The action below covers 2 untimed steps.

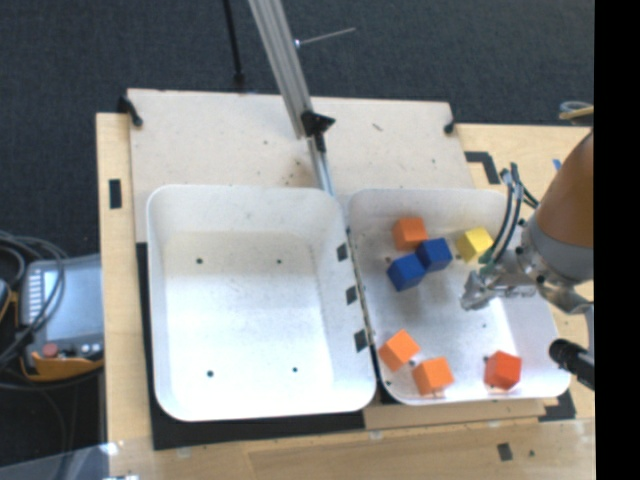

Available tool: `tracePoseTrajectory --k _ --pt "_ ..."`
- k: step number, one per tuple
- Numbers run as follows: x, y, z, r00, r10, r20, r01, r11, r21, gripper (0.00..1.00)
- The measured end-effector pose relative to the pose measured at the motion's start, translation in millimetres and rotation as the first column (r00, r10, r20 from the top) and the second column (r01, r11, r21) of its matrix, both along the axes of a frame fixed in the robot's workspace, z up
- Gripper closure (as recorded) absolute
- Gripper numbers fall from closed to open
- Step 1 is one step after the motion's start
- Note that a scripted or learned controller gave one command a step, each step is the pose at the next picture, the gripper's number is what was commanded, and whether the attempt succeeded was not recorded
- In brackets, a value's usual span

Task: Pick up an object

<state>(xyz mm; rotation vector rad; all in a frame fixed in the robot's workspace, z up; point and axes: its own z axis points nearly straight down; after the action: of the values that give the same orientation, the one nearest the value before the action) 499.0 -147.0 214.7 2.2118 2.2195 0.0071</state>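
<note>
The right bin (455, 204) holds several small cubes. An orange cube (409, 232), two blue cubes (433, 253) (404, 272) and a yellow cube (473, 243) cluster at its far side. Two orange cubes (399, 348) (433, 375) and a red-orange cube (503, 370) lie along its near edge. My gripper (485, 291) hangs over the right part of this bin, just below the yellow cube and above the red-orange one. No cube is seen held in it.
The left bin (160, 268) lies beside the right one. A slanted metal rail (285, 58) runs from the top down to the gap between the bins. A grey box with cables (50, 313) is at the bench's left.
</note>
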Motion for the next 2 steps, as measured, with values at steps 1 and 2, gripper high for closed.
tracePoseTrajectory --k 1,2 --pt "2 -1 45 1.0 0.001 -0.002 -0.001 1.0 0.001 1.0" --pt "13 40 45 1.0 0.003 -0.006 -0.003 1.0 0.002 1.0"
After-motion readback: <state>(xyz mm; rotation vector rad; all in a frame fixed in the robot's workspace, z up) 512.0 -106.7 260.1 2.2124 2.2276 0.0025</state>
